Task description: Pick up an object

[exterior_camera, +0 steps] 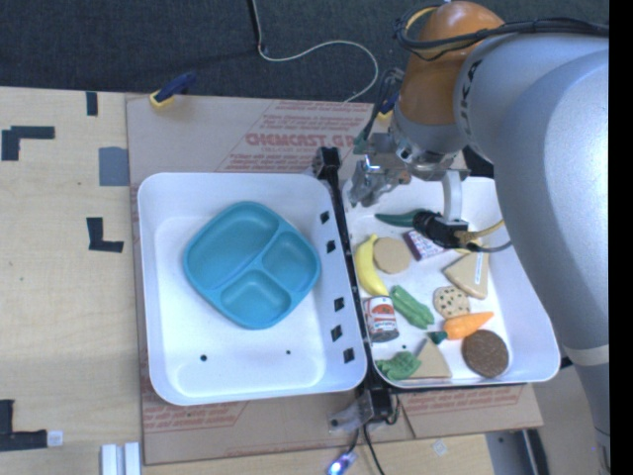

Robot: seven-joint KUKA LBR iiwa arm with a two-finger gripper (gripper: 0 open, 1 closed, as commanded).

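My gripper [368, 188] hangs over the back left corner of the right bin [534, 315], near the divider between the bins, and nothing shows between its fingers. Just in front of it lie a green chili [401, 218], a banana [369, 266] and a round tan cookie [392, 255]. Further forward in the same bin are a small can [381, 319], a green pickle [411, 306], a carrot [465, 326], a brown round patty [486, 352], a cheese wedge [469, 273] and a cracker [450, 300].
The left bin [163, 295] holds a blue divided plate [251, 263]. The arm's grey body covers the right side of the right bin. A cable runs across the dark floor behind the bench. A cardboard sheet [247, 132] lies under both bins.
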